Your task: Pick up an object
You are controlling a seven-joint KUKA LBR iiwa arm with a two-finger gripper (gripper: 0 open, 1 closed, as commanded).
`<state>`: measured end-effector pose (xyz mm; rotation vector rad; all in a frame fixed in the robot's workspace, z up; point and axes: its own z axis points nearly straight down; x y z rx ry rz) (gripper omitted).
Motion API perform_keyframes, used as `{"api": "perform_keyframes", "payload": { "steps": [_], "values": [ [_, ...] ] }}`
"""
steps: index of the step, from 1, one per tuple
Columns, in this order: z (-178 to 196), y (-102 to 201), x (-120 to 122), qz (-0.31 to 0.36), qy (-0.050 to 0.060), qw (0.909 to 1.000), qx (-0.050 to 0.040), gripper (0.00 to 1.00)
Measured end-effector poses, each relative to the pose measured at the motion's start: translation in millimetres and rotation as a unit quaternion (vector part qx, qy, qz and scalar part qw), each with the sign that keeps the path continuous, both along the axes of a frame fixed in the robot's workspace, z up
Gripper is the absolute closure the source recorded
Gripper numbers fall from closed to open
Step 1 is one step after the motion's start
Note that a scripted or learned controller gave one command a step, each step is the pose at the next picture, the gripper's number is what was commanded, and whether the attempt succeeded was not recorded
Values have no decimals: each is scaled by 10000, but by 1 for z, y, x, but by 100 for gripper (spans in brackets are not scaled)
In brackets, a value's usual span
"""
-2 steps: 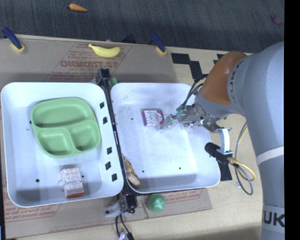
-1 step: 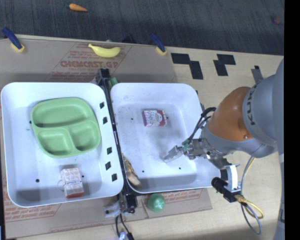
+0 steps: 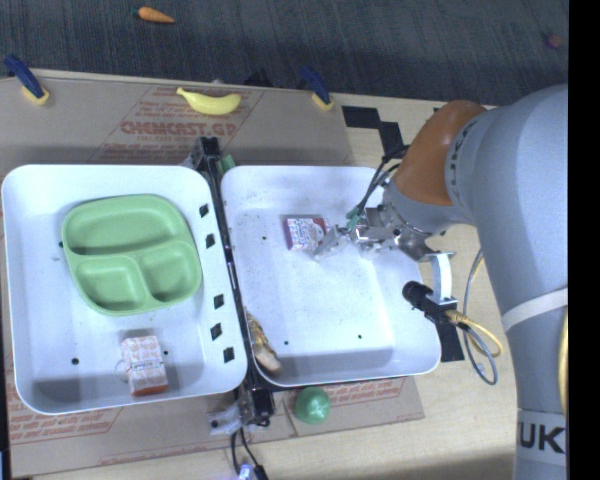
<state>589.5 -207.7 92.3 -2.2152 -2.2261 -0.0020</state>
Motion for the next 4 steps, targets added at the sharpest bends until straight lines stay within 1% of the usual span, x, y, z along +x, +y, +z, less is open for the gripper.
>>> {"api": "perform_keyframes", "payload": {
  "steps": [1, 2, 3, 4],
  "values": [
    [28, 8, -25, -14, 10, 10000, 2, 0],
    [5, -3, 50, 3, -32, 10000, -7, 0],
    [-1, 5, -36, 6, 22, 10000, -6, 0],
    [-1, 17, 57, 10, 16, 10000, -4, 0]
  ]
}}
